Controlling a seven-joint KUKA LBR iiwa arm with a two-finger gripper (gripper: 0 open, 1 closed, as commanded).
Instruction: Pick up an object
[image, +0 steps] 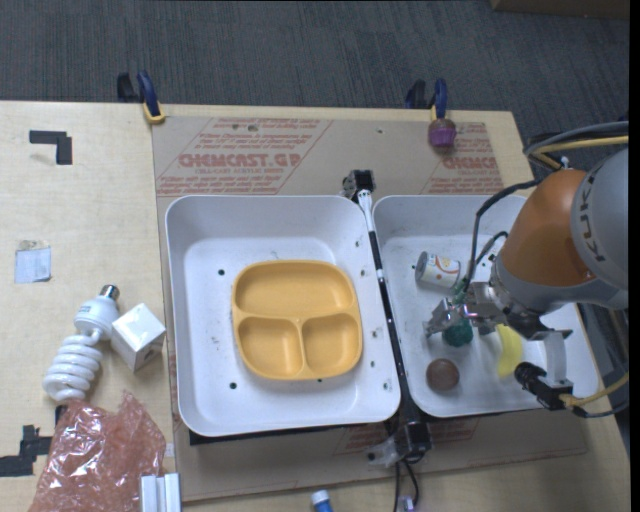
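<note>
Gripper: my gripper (452, 322) is down in the right bin (400, 215), over a small green object (459, 335); I cannot tell how it is set from this angle.
Arm: my orange band (545, 240) hangs above the right bin's far side.
Right bin: the green object lies mid-bin, a brown ball (443, 374) just below it, a white cylinder (438, 270) above, a yellow piece (511, 352) to the right.
Left bin (190, 300): a yellow divided tray (297, 320) sits in the middle.
Bench: a spiral light bulb (80, 352) and a white cube (139, 335) lie left of the bins.
</note>
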